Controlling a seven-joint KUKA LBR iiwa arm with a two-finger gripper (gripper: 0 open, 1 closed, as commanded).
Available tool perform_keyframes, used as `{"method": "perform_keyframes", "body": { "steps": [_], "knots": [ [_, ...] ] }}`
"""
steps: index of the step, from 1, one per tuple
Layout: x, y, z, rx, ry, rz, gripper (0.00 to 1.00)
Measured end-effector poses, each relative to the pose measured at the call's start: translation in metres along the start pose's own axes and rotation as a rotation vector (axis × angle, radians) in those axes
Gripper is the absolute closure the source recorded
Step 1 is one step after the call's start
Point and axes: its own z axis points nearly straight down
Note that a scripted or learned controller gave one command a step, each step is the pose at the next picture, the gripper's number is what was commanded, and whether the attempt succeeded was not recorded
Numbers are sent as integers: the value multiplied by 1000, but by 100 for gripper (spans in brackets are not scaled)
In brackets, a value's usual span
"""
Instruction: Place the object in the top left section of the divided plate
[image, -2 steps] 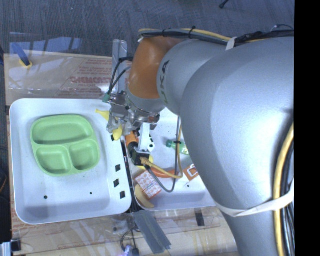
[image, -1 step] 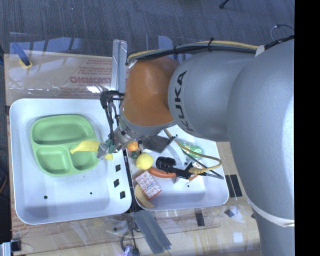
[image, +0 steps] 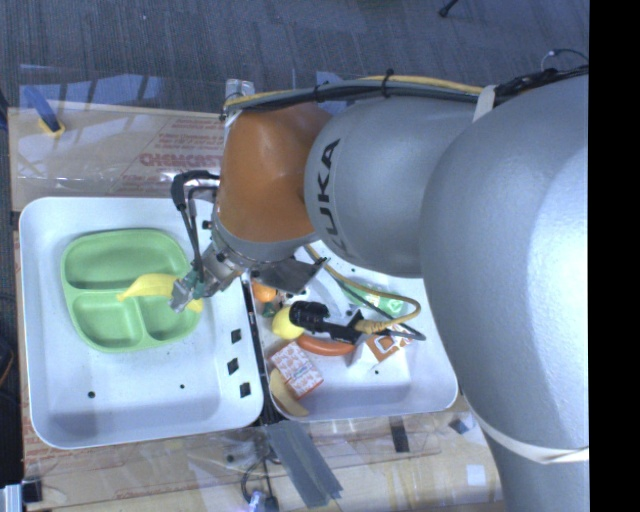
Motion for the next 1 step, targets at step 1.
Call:
{"method": "perform_keyframes", "body": {
  "steps": [1],
  "knots": [
    [0,0,0,0,0,0,0]
  ]
}}
